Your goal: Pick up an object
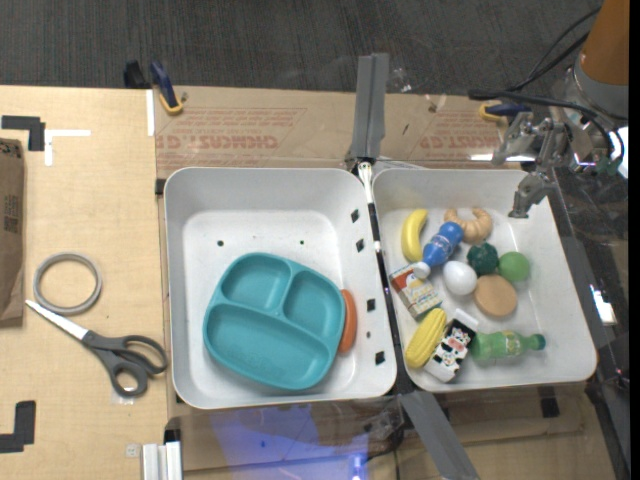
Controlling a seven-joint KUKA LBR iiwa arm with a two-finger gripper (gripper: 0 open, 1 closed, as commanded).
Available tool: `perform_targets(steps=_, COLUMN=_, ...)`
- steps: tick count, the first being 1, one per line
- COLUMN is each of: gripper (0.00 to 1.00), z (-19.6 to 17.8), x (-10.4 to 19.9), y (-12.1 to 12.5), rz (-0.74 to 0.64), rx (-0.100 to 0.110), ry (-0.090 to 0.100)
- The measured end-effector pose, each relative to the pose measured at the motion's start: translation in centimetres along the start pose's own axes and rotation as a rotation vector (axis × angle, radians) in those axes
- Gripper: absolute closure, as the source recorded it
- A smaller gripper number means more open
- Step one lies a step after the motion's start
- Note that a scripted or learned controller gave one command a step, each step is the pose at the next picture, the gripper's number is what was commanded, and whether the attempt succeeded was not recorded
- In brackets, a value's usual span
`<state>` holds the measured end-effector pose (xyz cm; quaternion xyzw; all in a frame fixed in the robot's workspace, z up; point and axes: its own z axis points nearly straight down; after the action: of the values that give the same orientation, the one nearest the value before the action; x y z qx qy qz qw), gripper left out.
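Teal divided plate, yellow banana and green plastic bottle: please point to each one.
Teal divided plate (275,320): camera view, on its central ridge.
Yellow banana (414,235): camera view, on its middle.
Green plastic bottle (505,345): camera view, on its body.

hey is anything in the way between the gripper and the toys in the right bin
Nothing visible. The gripper hangs over the right bin's upper right corner, with bare floor between it and the nearest toys, the croissant and green ball.
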<state>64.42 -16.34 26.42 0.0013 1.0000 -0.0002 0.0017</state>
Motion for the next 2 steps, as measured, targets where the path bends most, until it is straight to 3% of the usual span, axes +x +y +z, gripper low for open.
perform_targets(steps=1, gripper=0.0, z=16.7, x=-1.0, y=-0.1, rz=0.141, rx=0.001, ry=-0.002)
perform_targets(steps=2, gripper=0.0, z=16.9, x=1.3, y=6.3, rz=0.194, rx=0.005, ry=-0.005)
